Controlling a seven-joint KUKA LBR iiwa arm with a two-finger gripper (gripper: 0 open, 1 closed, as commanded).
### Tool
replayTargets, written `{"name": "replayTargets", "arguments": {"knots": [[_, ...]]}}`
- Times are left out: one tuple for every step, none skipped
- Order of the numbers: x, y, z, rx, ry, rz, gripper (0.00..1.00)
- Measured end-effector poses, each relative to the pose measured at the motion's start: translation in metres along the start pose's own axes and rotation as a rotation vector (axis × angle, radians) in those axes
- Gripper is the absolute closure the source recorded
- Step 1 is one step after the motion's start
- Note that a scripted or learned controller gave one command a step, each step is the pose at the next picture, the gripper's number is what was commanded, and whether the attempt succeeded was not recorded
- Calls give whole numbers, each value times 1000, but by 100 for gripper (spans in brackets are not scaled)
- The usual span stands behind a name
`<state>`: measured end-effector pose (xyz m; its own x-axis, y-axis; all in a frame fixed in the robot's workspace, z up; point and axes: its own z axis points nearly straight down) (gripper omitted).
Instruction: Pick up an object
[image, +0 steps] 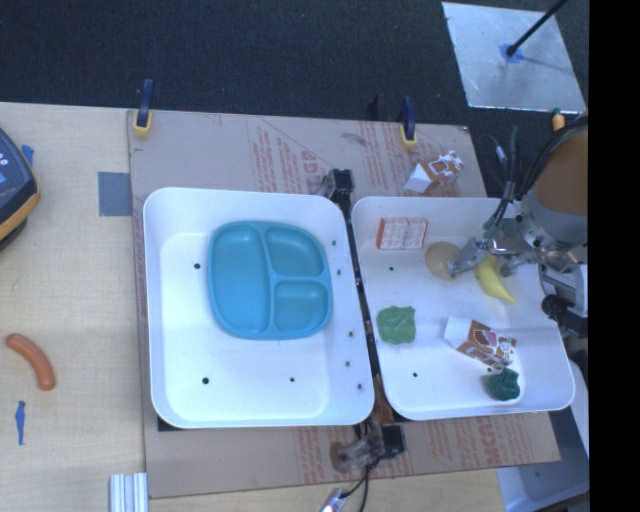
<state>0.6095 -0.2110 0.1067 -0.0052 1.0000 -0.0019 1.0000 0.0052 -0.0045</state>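
Note:
The right bin (540, 400) holds several small objects. A yellow banana (497, 283) lies next to a tan round piece (438, 260) near the bin's far right. My gripper (480, 260) hangs low just over these two, with the grey arm and its orange band (565, 180) coming in from the right. A white and orange box (401, 233) sits at the far side. A green lump (396, 324), a brown and white packet (481, 343) and a dark green piece (503, 384) lie nearer the front.
In the left bin (170, 300) rests a blue divided plate (270, 279). Outside the bins are a snack packet (436, 172) on the cardboard behind the right bin, a toy sausage (31, 360) on the wood at left, and a yellow-edged device (12, 190).

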Motion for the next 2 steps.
{"name": "replayTargets", "arguments": {"knots": [[24,-45,-49,-1,1,1,0],[47,12,15,0,1,-1,0]]}}
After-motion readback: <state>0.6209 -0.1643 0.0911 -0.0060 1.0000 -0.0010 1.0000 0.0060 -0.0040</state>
